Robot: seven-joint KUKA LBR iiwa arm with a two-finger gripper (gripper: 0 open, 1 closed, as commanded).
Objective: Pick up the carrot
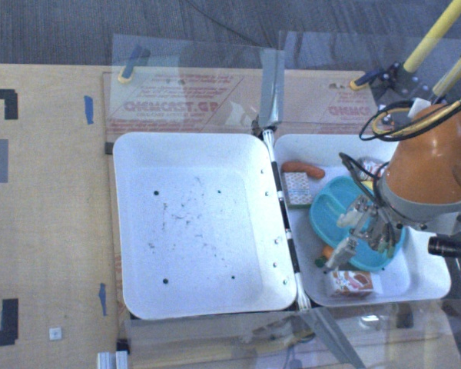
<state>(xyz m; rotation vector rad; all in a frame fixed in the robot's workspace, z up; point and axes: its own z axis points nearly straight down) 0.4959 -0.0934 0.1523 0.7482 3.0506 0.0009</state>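
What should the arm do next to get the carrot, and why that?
Probably ease the gripper a little lower and towards the carrot, then close on it. The carrot lies in the right bin, at the edge of the blue bowl, and the gripper hangs right beside it. I cannot see the carrot held, so a small approach seems the sensible step.

Glossy turquoise plastic bowl (339, 210) sits in a smooth white plastic bin (426, 279) on matt cardboard-brown bench (46, 229).
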